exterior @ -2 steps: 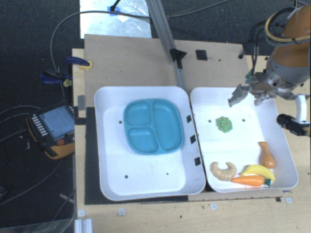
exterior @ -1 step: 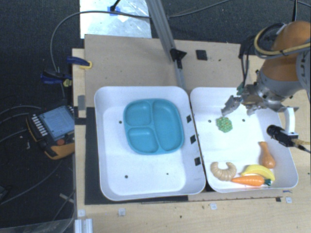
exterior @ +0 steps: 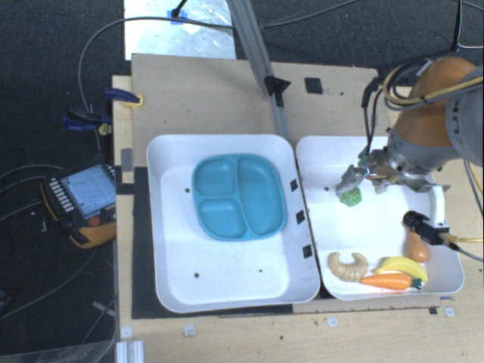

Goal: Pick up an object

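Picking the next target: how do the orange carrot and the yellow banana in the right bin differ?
The orange carrot is straight and tapered with a green end; the yellow banana is curved. The carrot lies nearer the bin's front rim, the banana just behind it, touching or nearly so. Both are small toy foods lying flat in the right white bin.

The scene was evenly and fairly brightly lit from above, so the two white bins (exterior: 227,278) came out close to washed-out, with only soft, faint shadows along their inner walls and under the blue divided plate (exterior: 239,197). A sheet of reflective material (exterior: 181,17) at the top threw back patchy glare, while the dark floor around the bench stayed dim and grainy. Overall sharpness was modest, small things looked soft-edged, and the straight bench edges showed little bending.
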